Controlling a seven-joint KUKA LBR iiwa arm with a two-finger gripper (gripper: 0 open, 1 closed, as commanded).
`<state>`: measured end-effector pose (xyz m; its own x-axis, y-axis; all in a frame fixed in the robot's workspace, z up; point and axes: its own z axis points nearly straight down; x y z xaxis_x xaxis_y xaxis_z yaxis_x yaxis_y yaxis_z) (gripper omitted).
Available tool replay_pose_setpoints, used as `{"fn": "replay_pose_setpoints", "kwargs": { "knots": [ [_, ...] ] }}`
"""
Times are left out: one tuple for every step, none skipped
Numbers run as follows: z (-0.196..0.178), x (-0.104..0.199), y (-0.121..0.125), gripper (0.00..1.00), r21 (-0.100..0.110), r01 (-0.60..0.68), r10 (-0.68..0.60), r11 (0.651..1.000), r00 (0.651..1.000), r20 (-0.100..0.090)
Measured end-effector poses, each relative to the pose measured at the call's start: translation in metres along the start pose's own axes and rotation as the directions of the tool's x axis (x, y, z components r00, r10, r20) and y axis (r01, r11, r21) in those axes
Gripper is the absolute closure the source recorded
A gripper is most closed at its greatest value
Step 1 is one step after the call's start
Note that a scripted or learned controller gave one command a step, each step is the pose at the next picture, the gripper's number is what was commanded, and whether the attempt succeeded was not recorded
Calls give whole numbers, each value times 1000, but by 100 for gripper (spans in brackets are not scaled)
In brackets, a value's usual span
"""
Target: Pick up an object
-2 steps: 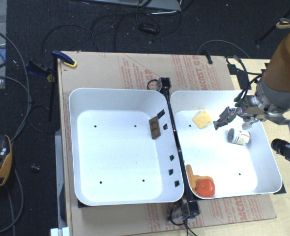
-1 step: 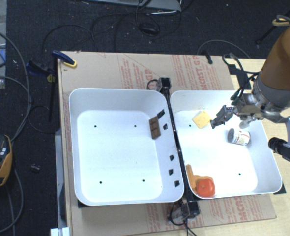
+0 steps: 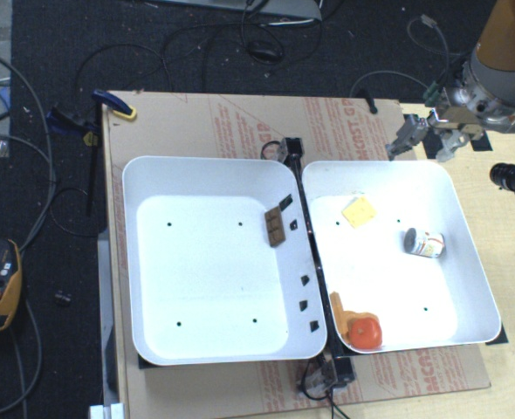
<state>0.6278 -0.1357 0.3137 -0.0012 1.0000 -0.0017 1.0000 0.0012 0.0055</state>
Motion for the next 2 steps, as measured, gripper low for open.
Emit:
{"fn": "replay_pose_setpoints", "kwargs": {
  "knots": [
    [40,-7,22,0,6,0,0,1000,1000,-2],
    [83,-8,30,0,8,0,0,1000,1000,-2]
  ]
}}
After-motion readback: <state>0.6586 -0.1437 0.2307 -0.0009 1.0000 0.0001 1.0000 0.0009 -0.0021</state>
